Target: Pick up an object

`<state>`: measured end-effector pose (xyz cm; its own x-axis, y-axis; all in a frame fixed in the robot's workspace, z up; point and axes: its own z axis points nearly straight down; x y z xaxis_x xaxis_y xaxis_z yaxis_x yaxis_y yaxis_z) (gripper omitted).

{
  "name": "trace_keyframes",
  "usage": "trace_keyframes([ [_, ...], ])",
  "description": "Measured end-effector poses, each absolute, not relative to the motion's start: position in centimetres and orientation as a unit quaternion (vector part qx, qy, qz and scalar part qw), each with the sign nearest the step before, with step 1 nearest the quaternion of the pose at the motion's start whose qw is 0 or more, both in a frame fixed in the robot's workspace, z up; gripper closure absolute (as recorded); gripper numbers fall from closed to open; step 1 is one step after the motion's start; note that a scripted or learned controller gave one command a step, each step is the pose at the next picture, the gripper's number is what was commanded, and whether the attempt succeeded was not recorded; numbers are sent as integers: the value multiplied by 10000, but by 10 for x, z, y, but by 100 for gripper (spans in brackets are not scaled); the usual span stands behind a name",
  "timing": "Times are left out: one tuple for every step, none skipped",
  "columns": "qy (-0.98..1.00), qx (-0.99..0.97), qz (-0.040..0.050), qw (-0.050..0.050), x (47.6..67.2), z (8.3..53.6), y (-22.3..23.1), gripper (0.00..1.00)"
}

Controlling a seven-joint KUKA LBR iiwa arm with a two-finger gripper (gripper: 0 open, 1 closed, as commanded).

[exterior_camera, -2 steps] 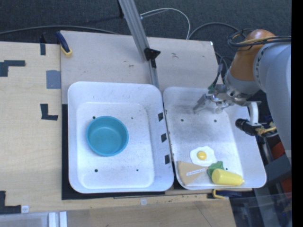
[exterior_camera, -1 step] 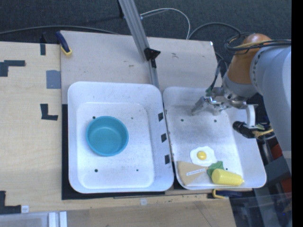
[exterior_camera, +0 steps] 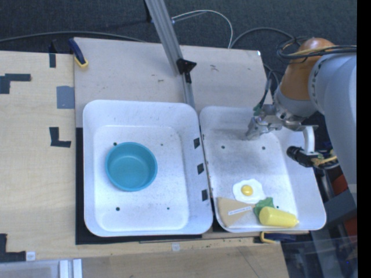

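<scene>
I see the gripper (exterior_camera: 253, 133), finger state unclear, high in the right bin (exterior_camera: 301, 210), with egg (exterior_camera: 247, 190) and corn (exterior_camera: 277, 216) toward six o'clock

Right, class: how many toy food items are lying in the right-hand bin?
3, all at its near end: a fried egg, a tan wedge left of and below it, and a yellow corn cob with green leaves at the front edge. None seem hidden.

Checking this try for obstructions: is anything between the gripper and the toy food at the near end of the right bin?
Nothing visible. The gripper sits at the right bin's far end; bare white floor runs from it to the fried egg, cheese wedge and corn.
</scene>
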<state>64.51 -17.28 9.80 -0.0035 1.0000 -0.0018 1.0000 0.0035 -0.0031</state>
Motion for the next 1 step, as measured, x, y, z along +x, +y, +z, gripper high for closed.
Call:
trace_keyframes([
  [-7077,-7065,-12,-20,655,151,-178,100],
])
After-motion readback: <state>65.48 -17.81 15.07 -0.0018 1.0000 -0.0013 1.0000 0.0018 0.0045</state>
